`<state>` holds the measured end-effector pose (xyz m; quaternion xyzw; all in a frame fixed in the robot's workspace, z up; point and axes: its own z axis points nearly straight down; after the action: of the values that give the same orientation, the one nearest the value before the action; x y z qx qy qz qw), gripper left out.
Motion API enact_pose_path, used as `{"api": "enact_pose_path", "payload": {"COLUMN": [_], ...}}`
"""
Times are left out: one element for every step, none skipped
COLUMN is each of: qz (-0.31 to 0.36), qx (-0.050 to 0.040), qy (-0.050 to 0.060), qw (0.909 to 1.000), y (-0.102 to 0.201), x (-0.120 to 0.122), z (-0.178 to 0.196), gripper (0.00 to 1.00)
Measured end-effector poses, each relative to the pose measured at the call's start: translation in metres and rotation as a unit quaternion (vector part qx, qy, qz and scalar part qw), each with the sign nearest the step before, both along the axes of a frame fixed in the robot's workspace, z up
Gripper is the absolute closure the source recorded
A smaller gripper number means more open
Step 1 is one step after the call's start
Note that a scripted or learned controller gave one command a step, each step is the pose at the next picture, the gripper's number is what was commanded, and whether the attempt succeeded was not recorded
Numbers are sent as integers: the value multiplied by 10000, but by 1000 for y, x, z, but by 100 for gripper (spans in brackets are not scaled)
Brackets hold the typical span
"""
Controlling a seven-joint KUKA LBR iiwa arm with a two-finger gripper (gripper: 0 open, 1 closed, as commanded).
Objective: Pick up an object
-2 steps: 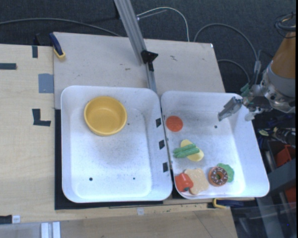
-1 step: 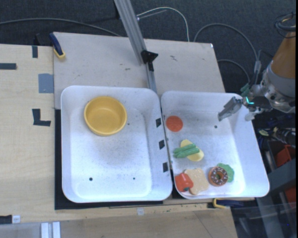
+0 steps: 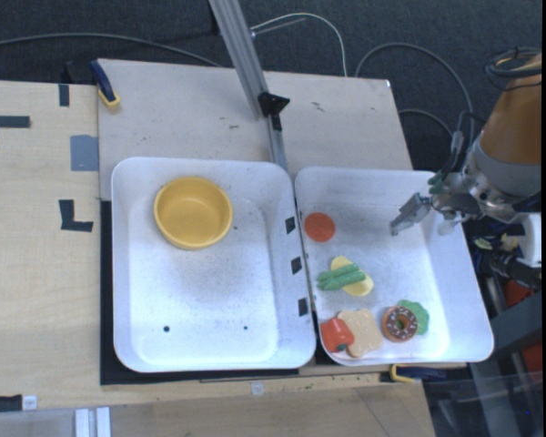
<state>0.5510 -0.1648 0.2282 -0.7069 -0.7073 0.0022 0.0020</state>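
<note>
Hovering over the upper right part of the right bin (image 3: pixel 455 289), at the frame's right-centre: gripper (image 3: pixel 428 220), fingers spread apart with nothing between. Nearest to it, an orange disc (image 3: pixel 319 227), lying well apart to the left on the bin floor. Lower and left of the gripper, a yellow-and-green toy (image 3: pixel 346 278). Clustered along the bin's lower edge, far below the gripper: a red piece (image 3: pixel 337 333), a tan slice (image 3: pixel 363 330), a donut (image 3: pixel 400 323). Sitting in the left bin (image 3: pixel 200 335), upper left part: a yellow bowl (image 3: pixel 193 211).
</note>
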Motion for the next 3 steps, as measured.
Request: {"api": "enact_pose_path", "payload": {"qz": [3, 0, 8], "qx": [6, 10, 10], "qy": [6, 16, -9], "qw": [10000, 10000, 10000], "y": [6, 8, 8], "x": [-10, -21, -19], "z": [-51, -110, -97], "gripper": [0, 0, 100]}}
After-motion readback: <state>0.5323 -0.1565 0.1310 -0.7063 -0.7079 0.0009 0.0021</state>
